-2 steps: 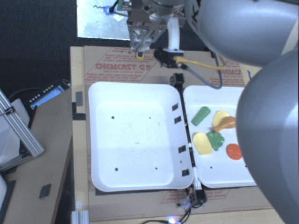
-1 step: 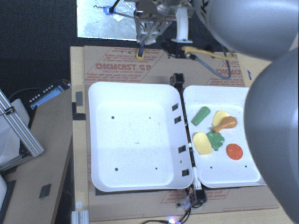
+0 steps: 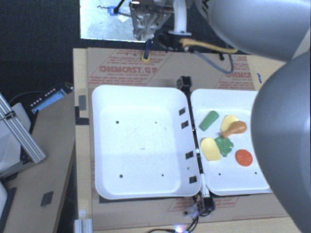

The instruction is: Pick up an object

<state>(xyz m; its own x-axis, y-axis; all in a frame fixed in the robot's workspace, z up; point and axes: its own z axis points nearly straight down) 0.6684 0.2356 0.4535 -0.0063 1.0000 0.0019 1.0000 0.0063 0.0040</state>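
Note:
Several small toys lie in the right bin (image 3: pixel 228 178): a green oblong piece (image 3: pixel 209 120), a yellow and orange piece (image 3: pixel 233 126), a yellow lump (image 3: pixel 210 149), a green leafy piece (image 3: pixel 225 145) and a red-orange disc (image 3: pixel 243 157). My gripper (image 3: pixel 145 30) hangs high at the top of the view, beyond the far edge of the left bin (image 3: pixel 141 140) and well away from the toys. I see nothing held in it. The grey arm (image 3: pixel 284 130) covers the right bin's right side.
A black strip with clips (image 3: pixel 192 130) runs between the two bins. Cardboard (image 3: pixel 126 68) lies under them. A small yellow and blue item (image 3: pixel 146 54) sits on the cardboard below the gripper. A metal rail (image 3: pixel 22 135) stands at the left.

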